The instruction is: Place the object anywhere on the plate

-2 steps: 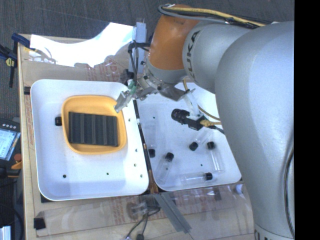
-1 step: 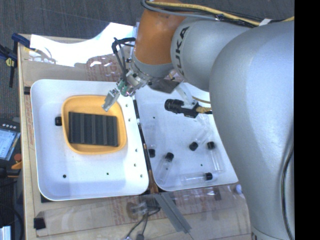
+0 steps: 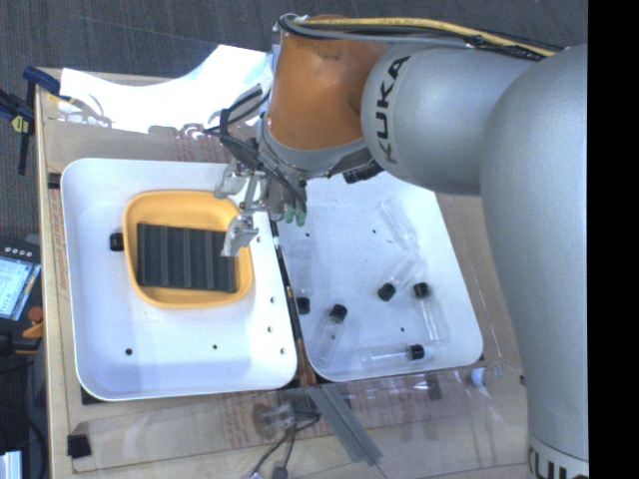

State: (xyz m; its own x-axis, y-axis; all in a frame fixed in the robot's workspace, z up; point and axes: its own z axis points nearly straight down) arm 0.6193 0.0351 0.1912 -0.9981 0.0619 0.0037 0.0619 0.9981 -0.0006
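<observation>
The big grey arm (image 3: pixel 469 118) takes up the whole right side, curving in over the bench (image 3: pixel 200 422) with its orange band (image 3: pixel 315 93) sitting just above the wrist. It reaches across the right bin and stops over the seam where the two bins meet.

Left bin (image 3: pixel 170 362), white and shallow, carries a yellow plate (image 3: pixel 150 218) with rounded corners. A dark ribbed block (image 3: pixel 188 257) lies flat on the plate, covering most of its middle. A small black piece (image 3: pixel 117 240) sits against the plate's left rim.

Right bin (image 3: pixel 454 297), same white, has clear plastic tubes with black caps scattered about: one (image 3: pixel 394 352) lying near the front edge, one (image 3: pixel 424 307) toward the right wall, another (image 3: pixel 329 332) standing tilted near the left wall, and a cap (image 3: pixel 385 290) in the middle. They are hard to pick out against the white.

Now the gripper (image 3: pixel 243 218): it hangs at the plate's upper right corner, just above the block's right end. One silver finger (image 3: pixel 240 236) points down toward the block, the other shows higher up near the plate's rim. There's a gap between them, so it looks parted, and I see nothing pinched in there. Whether the lower finger touches the block, I can't tell.
</observation>
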